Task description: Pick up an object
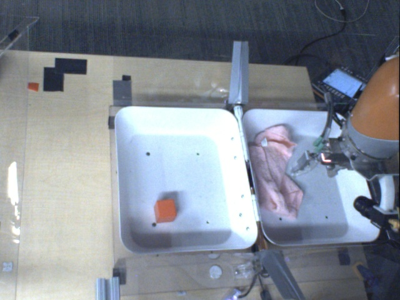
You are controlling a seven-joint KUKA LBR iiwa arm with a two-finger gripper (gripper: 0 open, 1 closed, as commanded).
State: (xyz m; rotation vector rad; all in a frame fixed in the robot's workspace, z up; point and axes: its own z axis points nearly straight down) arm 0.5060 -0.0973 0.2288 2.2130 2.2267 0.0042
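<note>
- Not yet picked up: pink cloth [276,167] lying crumpled in the right bin [325,227], along its left side, beside the wall shared with the left bin [187,120].
- Reaching in from the right, above the right bin: arm [378,114], grey with an orange band, with the gripper [301,165] low over the right edge of the cloth.
- Fingers [305,161] looking slightly apart at the cloth's edge, touching or just short of it; hard to tell which from this slant.
- No fabric visibly between the fingers, so no hold to report.
- Judged stage: the approach to a grasp. Left to do: close on the cloth, lift it clear of the bin.
- Other candidate: small orange block [165,210] in the left bin, near its front, well apart from the gripper and untouched.
- Around on the desk [62,180]: black marks [62,72] and a tiny orange square [33,87] at the far left; grey bracket [239,74] rising behind the seam between the bins; cable [340,8] looped on the dark floor behind.
- Possible hindrance: limp cloth likely to slip or lift by only a fold; nothing else standing between the gripper and the cloth.
</note>
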